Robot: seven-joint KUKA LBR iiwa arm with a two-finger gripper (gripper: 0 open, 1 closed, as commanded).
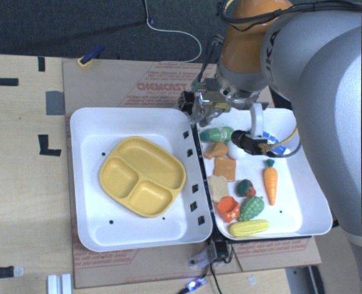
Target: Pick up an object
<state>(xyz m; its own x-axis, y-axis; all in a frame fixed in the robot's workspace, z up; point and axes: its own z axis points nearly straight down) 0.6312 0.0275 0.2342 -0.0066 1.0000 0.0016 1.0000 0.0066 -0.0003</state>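
Gripper (208, 112) sits low over the back-left corner of the right bin (303, 216), at the divider between bins. Can't tell how it's set or whether it has anything; nothing visibly in its grasp. Toy food is in that bin: green piece (217, 134) just below the gripper, carrot (270, 183) to the right, corn cob (249, 228) at the front edge, orange pepper (228, 208) and green cluster (252, 207) beside it. Left bin (86, 164) holds a yellow divided plate (142, 176).

toy foods, among them a carrot (271, 183) and corn cob (248, 228), lie in the right bin (303, 216).
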